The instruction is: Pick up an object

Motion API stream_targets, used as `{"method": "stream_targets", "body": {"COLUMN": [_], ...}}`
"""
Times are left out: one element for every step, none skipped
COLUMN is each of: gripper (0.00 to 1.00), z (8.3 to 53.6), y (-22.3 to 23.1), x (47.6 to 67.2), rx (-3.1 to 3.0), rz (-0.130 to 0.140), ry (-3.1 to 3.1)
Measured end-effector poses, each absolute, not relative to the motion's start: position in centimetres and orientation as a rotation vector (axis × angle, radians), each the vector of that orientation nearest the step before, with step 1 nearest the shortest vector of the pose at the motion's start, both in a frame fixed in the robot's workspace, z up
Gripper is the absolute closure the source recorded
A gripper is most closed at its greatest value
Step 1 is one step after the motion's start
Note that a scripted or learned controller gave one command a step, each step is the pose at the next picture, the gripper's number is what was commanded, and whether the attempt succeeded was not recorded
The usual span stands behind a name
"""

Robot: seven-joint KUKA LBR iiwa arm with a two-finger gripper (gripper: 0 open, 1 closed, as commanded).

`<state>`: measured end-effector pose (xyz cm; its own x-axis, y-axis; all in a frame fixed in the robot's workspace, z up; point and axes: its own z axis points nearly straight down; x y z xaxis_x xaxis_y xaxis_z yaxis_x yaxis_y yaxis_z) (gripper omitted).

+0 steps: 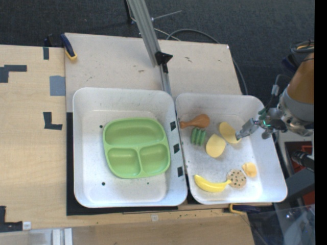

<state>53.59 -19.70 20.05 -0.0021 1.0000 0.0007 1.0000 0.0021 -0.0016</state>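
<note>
- Right, the grey two-finger gripper [244, 131] is low over the right-hand shallow white bin [265, 188], reaching in from the right side, just beside the pale yellow oval toy piece [228, 132] near the middle of that bin.
- Its fingers are too small and blurred to read, so I cannot tell whether they stand apart or together, and nothing shows between them.
- All the candidates for picking lie loose in this right bin: the brown toy drumstick [195, 121] at the upper left, the small green ribbed block [198, 136] just under it, and a second yellow rounded piece [215, 146] touching or nearly touching the first.
- Along the near edge sit the yellow toy banana [210, 184], the round speckled cookie [236, 178] beside its tip, and a small orange-yellow chunk [249, 169] just right of that.
- Judging by the tool's position, the oval piece looks like the target; it sits apart from the bin wall, which leaves room for fingers on both sides.
- The neighbouring yellow piece is close, though, and could be nudged on a closing move.
- The left-hand white bin [82, 188] carries a light green divided plastic plate [137, 147], well apart from the action.
</note>
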Motion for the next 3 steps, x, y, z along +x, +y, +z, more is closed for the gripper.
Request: {"method": "stream_targets", "body": {"gripper": [0.0, 0.0, 0.0], "z": [15.4, 10.3, 8.9], "y": [-19.6, -18.8, -18.8], "x": [52.8, 53.4, 53.4], "rx": [-2.216, -2.215, -2.22], "rz": [0.006, 0.006, 0.003], "ry": [-2.219, -2.22, -2.224]}}
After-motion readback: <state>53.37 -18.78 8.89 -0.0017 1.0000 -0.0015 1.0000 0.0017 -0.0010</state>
